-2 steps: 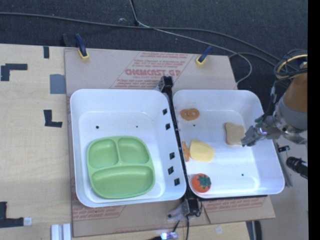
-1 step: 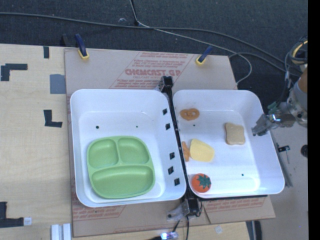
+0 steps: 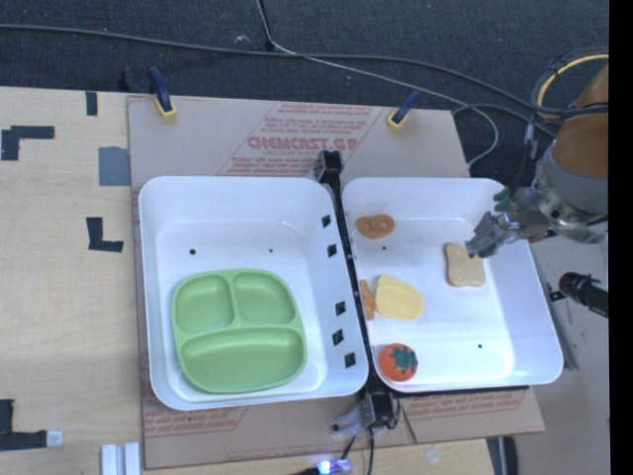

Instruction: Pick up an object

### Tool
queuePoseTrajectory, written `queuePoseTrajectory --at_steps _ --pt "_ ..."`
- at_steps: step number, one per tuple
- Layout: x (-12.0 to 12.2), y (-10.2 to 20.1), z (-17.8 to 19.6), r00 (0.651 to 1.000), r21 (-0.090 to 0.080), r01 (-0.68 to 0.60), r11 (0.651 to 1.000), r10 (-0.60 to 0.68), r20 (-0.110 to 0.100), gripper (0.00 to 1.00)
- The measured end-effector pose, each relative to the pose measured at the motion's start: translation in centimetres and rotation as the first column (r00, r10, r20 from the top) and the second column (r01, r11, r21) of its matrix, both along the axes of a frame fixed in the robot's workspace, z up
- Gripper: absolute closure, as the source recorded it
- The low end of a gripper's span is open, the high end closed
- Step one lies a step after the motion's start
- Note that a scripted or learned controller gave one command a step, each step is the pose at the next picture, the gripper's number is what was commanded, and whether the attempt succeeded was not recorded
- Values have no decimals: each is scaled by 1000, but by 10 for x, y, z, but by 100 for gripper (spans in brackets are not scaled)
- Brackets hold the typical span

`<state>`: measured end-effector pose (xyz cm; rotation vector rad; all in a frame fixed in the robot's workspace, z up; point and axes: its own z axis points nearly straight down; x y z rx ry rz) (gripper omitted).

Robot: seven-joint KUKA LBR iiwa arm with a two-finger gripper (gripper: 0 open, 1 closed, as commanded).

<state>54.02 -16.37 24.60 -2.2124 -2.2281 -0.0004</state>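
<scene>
Since the toy tomato (image 3: 399, 361) lies nearest in the right bin (image 3: 514, 359), round and prone to roll, the flat toast slice (image 3: 464, 265) farther back looks lighter and stiffer; pinch its edges; the gripper (image 3: 487, 238) hovers just beside it, state indiscernible.

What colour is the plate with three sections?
Light green plate, clearest in the camera view, lying in the left bin.
</scene>
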Motion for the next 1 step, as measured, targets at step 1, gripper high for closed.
queuePoseTrajectory --at_steps 1 --pt "12 54 5 1000 0 -1 1000 1 -1 100"
